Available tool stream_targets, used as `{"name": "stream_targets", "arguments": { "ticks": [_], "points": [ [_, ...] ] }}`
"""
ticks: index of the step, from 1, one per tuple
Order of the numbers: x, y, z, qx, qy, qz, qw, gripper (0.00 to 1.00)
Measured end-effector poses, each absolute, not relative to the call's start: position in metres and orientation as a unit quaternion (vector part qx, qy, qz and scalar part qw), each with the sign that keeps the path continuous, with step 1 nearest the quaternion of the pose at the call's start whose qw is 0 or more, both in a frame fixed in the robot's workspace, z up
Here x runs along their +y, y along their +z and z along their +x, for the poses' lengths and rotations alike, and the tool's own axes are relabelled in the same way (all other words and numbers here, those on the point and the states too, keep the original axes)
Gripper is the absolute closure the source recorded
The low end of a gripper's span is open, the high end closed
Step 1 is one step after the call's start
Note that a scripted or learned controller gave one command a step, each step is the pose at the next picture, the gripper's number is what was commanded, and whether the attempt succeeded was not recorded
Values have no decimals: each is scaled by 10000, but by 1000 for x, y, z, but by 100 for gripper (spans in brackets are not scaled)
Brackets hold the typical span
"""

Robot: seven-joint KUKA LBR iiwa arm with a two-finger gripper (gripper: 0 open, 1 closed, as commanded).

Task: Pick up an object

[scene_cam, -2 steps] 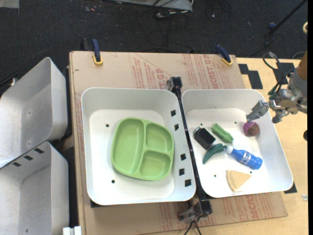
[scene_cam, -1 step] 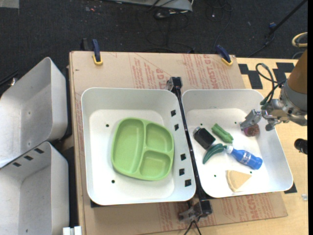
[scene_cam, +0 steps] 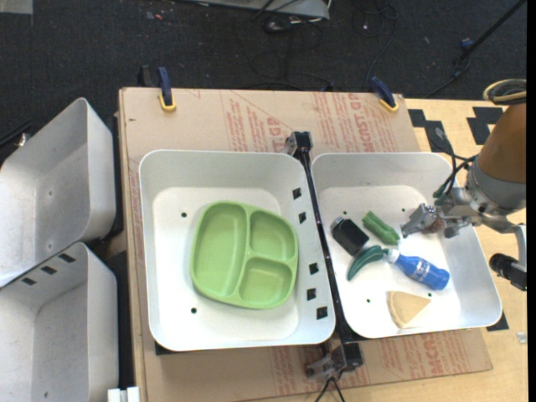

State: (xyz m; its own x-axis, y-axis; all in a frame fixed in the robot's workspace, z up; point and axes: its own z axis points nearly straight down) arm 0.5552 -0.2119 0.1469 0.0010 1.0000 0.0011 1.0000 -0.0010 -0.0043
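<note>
Because the objects in the right bin (scene_cam: 469, 308) lie bunched together, a descent from here risks catching the wrong piece or wedging between two. In the camera view, the gripper (scene_cam: 416, 221) hangs over the upper right part of that bin, reaching in from the right on the grey arm (scene_cam: 502, 182) with its orange band. I cannot tell how it is set, as it is small and partly blurred, and nothing can be seen held in it.

Just left of it lies a small green block (scene_cam: 381, 229), and beside that a black block (scene_cam: 349, 235). A dark green curved piece (scene_cam: 365, 262) lies below them, its end touching or nearly touching the white cap of the blue bottle (scene_cam: 421, 270), which lies on its side. A tan wedge (scene_cam: 407, 308) sits near the bin's front, apart from the rest.

The nearest candidate seems to be the green block or the bottle. The bottle is rounded and lying flat, so I judge it could roll or squirt sideways under a pinch. A grasp at the green block may nudge the black block or the curved piece instead. The wedge is low and flat, so it may be hard to grip.

The left bin (scene_cam: 159, 249) holds a light green divided plate (scene_cam: 245, 255), well apart from the gripper and unlikely to interfere.
</note>
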Motion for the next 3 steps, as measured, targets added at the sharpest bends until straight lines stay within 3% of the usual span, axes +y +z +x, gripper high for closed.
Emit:
{"name": "stream_targets", "arguments": {
  "ticks": [1,2,3],
  "points": [
    [-212,160,557,-7070,-2,-7072,-12,100],
    [-213,223,563,-7081,-15,-7061,-37,100],
    [-213,231,564,-7078,-4,-7064,-13,100]
  ]
}}
